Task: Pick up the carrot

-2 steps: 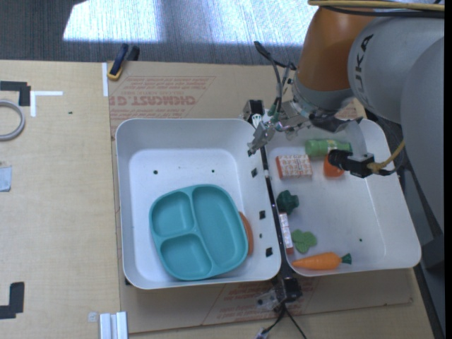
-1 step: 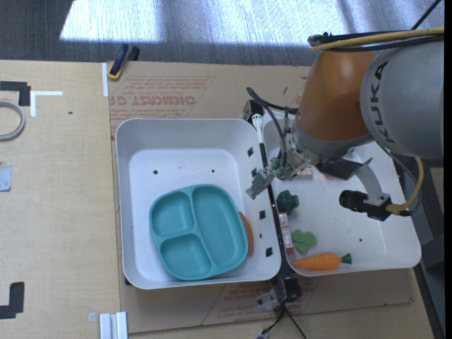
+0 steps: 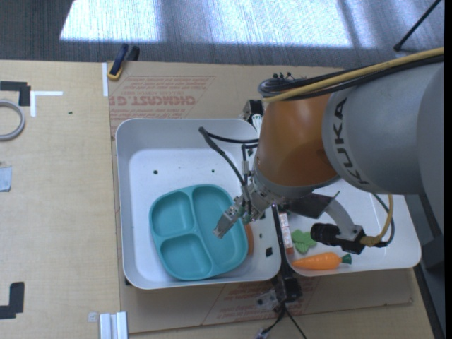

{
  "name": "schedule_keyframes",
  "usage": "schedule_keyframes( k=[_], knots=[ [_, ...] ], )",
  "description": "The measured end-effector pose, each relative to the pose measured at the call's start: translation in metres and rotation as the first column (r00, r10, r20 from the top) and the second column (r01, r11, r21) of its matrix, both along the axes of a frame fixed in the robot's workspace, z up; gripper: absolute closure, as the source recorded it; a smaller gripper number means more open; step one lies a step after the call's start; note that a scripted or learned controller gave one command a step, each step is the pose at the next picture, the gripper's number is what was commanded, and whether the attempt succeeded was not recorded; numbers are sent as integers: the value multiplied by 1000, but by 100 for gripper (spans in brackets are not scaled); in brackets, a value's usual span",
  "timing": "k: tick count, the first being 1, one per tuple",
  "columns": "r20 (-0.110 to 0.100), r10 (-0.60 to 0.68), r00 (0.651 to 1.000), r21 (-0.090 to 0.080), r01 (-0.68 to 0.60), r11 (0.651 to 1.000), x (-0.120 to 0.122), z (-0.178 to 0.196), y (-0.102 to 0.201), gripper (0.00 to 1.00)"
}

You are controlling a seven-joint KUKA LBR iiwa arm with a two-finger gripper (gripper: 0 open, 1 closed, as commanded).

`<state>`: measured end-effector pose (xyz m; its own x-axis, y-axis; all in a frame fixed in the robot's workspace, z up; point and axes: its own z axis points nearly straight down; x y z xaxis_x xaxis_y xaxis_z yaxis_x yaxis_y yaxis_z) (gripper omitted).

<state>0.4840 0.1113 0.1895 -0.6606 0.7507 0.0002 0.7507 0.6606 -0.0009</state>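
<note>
A teal divided plate (image 3: 195, 230) is seen in the left bin (image 3: 134, 189). The carrot (image 3: 319, 261) is laid in the right bin (image 3: 402, 256), near its front rim, beside a green piece (image 3: 304, 240). The gripper (image 3: 232, 221) is poised over the plate's right edge; how far it is parted cannot be told. Bare floor is left behind the plate.

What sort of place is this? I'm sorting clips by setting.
Probably a robotics lab test bench: a KUKA arm reaches over two white bins, holding a toy carrot and a teal divided plate, on taped cardboard.
</note>
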Motion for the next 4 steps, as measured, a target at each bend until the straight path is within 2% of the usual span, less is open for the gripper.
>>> schedule_keyframes(
  k=[1, 2, 3, 4],
  knots=[
    [3, -4, 1000, 0, 4, 1000, 2, 10, 0, 100],
    [1, -437, 900, 0, 437, 900, -6, 3, -52, 100],
    [2, -310, 951, 1, 310, 951, -5, 3, -119, 100],
    [6, -202, 979, 0, 202, 979, -5, 25, -185, 100]
  ],
)
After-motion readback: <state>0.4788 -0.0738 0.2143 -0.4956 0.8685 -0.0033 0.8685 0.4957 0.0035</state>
